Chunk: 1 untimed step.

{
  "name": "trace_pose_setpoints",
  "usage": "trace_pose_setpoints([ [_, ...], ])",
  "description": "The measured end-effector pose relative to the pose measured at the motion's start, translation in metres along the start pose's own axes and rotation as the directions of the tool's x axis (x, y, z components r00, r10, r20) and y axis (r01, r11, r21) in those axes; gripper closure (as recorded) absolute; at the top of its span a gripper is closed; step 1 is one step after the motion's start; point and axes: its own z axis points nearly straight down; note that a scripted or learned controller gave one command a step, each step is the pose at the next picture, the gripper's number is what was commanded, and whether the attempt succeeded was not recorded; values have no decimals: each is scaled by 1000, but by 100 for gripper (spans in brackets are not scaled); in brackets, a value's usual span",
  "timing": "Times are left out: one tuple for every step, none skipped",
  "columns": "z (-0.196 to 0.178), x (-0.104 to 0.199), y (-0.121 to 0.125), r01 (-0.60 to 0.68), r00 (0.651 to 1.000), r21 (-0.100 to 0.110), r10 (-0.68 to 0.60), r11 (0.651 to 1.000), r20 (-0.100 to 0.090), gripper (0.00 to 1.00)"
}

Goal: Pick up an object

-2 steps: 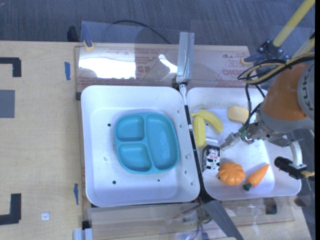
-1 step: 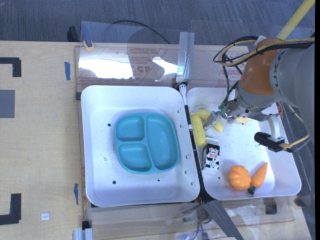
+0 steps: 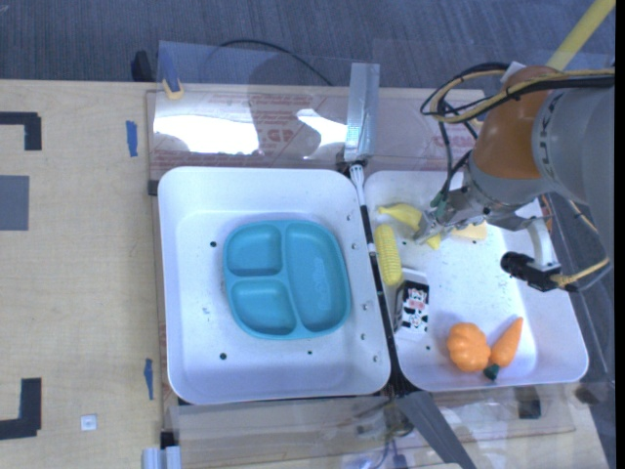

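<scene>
Two shallow white bins sit side by side on the bench, the left bin [image 3: 186, 291] and the right bin [image 3: 557, 350], touching along a dark seam.

In the camera view, the arm [image 3: 566, 145] reaches in from the right at the far side of the right bin, its grey body large and blurred, with the orange band [image 3: 508, 140] just above the wrist. Black and yellow cables loop over the band. The wrist slants down and to the left, so that the gripper [image 3: 441, 213] sits low over the far-left part of the right bin. How its fingers stand cannot be told: the tip is small, and mixed up with the things beneath it.

Right by the gripper tip lies a yellow banana-like piece [image 3: 400, 215], on its left side, touching or nearly so; whether it is between the fingers cannot be told. A pale yellow piece [image 3: 475, 230] shows just right of the tip. Near of the banana, along the bin's left wall, lies a yellow corn cob [image 3: 389, 254], lengthwise. Nearer still is a small black-and-white carton [image 3: 415, 308]. At the near side of the bin an orange pumpkin-like toy [image 3: 468, 346] lies beside an orange carrot [image 3: 506, 345], the two touching. A black handle-like part [image 3: 525, 269] juts over the right side of the bin.

The left bin holds a blue divided plate [image 3: 288, 278] with three compartments, lying flat in its middle.
</scene>
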Motion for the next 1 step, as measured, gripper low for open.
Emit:
trace_pose_setpoints([
  [-89,56,45,-143,990,4,143,990,-3,100],
])
